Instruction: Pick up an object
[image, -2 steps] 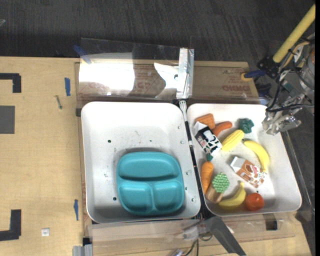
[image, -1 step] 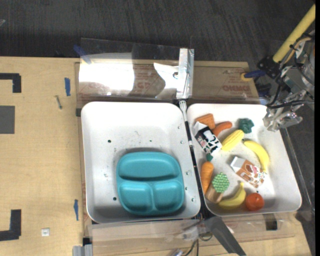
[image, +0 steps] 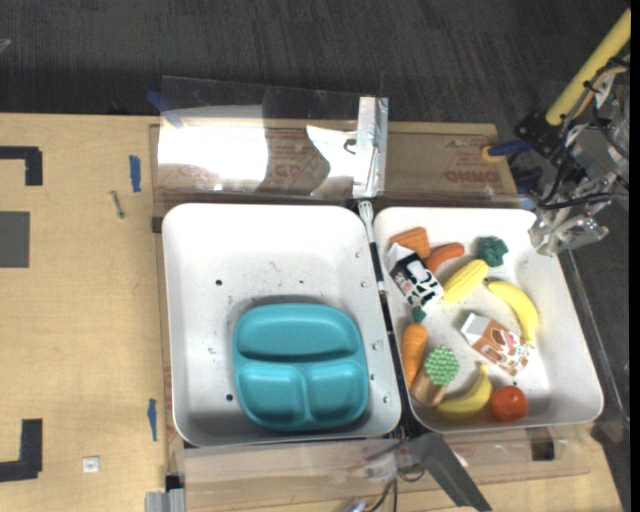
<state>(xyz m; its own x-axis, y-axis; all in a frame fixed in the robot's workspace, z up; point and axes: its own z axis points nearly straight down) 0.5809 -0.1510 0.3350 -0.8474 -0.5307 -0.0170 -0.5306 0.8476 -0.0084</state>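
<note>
The right shallow white plastic bin (image: 575, 345) is crowded with toy food: a smooth yellow plastic banana (image: 516, 303) lies near its middle, its long axis running from upper left to lower right, curved, with a ridged yellow corn cob (image: 464, 280) just beside its upper end and a small printed carton with orange and white faces (image: 493, 343) below it; a dark green broccoli piece (image: 490, 249) sits by the far wall; a black-and-white milk carton (image: 415, 280) leans near the divider; an orange carrot (image: 414, 353), a second yellow banana (image: 466, 396) and a red tomato (image: 509, 402) pack the near end. The left white bin (image: 200, 250) bears a teal, rounded, three-compartment plastic tray (image: 298, 366). The metallic gripper (image: 568, 230) hangs over the right bin's far right corner, above the rim; whether its fingers are apart or together I cannot tell.
</note>
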